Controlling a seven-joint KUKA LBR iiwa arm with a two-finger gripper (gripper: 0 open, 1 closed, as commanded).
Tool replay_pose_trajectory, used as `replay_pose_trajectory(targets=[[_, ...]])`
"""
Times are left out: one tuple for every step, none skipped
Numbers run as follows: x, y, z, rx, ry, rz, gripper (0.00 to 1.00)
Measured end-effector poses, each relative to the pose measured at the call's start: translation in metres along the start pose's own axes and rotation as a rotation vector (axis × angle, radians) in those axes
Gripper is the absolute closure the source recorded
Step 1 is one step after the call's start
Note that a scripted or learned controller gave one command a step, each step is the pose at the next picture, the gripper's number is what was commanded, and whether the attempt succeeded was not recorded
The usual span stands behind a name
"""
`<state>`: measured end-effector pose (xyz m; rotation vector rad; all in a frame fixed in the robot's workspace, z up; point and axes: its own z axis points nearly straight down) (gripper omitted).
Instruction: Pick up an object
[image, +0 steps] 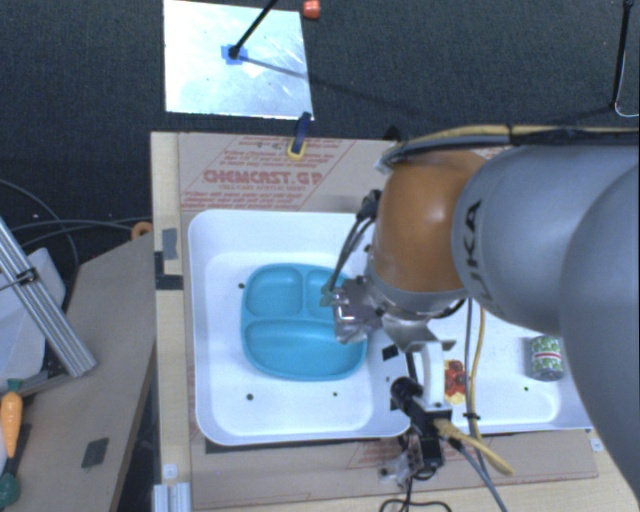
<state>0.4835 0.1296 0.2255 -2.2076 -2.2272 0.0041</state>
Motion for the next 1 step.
replay_pose_trajectory(targets=[[-0.0734, 0.0034, -0.1773, -0.028, 0.000, 0.013, 1.00]])
